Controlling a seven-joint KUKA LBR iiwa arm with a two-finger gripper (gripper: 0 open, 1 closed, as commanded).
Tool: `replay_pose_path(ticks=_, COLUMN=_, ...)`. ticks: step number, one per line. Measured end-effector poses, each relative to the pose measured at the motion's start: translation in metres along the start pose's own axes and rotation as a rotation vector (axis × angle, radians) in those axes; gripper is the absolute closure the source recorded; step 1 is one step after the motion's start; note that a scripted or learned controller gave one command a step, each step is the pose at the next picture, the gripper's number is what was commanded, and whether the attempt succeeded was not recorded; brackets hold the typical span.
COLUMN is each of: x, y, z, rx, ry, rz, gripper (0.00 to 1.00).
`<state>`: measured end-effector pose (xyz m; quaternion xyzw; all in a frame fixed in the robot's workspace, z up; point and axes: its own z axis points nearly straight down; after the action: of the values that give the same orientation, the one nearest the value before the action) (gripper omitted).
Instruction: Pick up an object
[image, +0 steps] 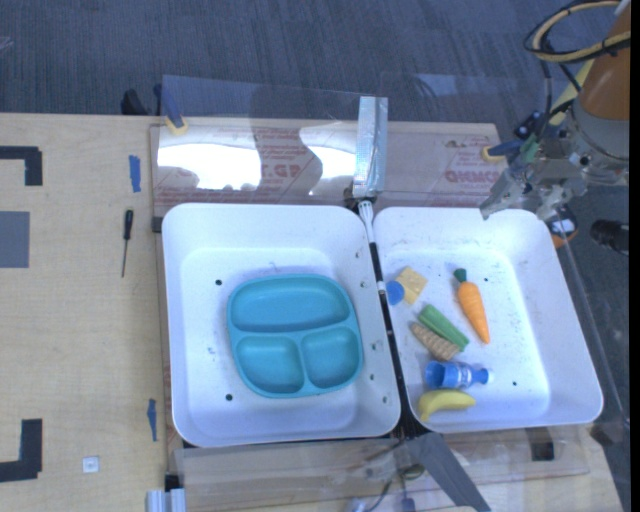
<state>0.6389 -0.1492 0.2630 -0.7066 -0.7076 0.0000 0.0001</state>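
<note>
The objects to be picked are gathered in the right bin. A toy carrot, orange with a small green top, is laid lengthwise toward the bin's middle. A yellow wedge is seen near the bin's left wall, with a small blue piece touching it on its left. A green stick is laid at a slant below the wedge, and a tan, ridged piece is pressed against its lower side. Nearer the front wall a blue bottle is laid on its side, and a yellow banana is placed just below it.

The gripper is held above the back right corner of that bin, well apart from all the toys; nothing is seen between its fingers, and whether they are spread or pressed together cannot be told. The arm is reached in from the upper right, its orange band visible at the frame's edge.

In the left bin a teal plate with three compartments is set flat.
</note>
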Motion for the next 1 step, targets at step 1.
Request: replay_pose_path(ticks=1, x=-0.0044, y=-0.0612, z=0.1429, rx=0.011, ry=0.001, rz=0.104, gripper=0.00)
